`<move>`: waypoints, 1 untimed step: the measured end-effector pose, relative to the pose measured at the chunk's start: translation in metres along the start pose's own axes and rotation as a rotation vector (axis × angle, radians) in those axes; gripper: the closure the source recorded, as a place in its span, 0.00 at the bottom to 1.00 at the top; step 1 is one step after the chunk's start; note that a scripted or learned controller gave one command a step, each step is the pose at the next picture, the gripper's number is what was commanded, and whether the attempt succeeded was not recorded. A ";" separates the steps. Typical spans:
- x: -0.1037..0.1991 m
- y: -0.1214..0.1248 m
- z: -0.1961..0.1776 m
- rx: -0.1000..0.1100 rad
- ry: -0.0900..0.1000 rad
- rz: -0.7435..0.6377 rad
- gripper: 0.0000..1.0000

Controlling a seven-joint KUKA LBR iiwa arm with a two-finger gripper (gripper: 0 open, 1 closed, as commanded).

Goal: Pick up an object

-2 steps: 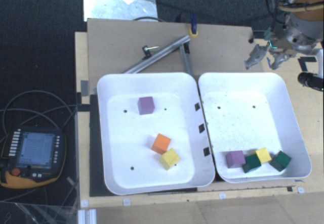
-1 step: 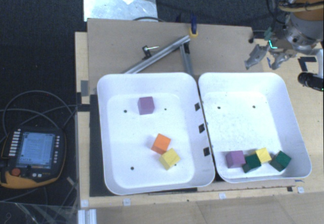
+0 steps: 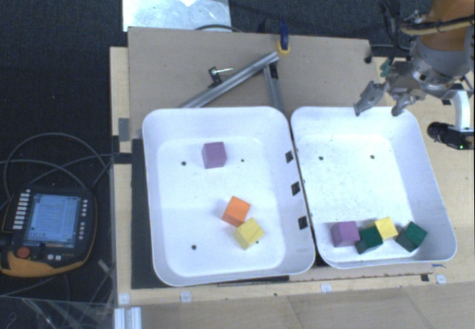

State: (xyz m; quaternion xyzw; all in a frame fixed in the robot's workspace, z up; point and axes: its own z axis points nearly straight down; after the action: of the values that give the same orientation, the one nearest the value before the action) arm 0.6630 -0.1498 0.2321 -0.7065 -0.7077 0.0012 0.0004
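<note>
My gripper [image 3: 383, 102] hangs over the far rim of the right bin [image 3: 371, 119], open, with nothing between its two fingers. Well apart from it, along that bin's near wall, lie a purple cube [image 3: 344, 233], a dark green cube [image 3: 368, 239], a yellow cube [image 3: 386, 227] and another dark green cube [image 3: 411, 235]. The left bin [image 3: 171, 261] holds a purple cube [image 3: 214, 154] toward the back, plus an orange cube [image 3: 236, 210] touching a yellow cube [image 3: 249, 232] near the middle.
A metal rod [image 3: 230, 81] lies slanted on the brown board behind the left bin. A teach pendant [image 3: 46, 231] with cables rests on the floor at left. Black clips [image 3: 295, 188] sit along the seam between the bins.
</note>
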 end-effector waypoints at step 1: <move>-0.002 -0.006 0.043 0.000 0.000 -0.001 0.00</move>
State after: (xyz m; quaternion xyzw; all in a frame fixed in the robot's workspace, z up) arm 0.6567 -0.1514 0.1886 -0.7063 -0.7079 0.0011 0.0007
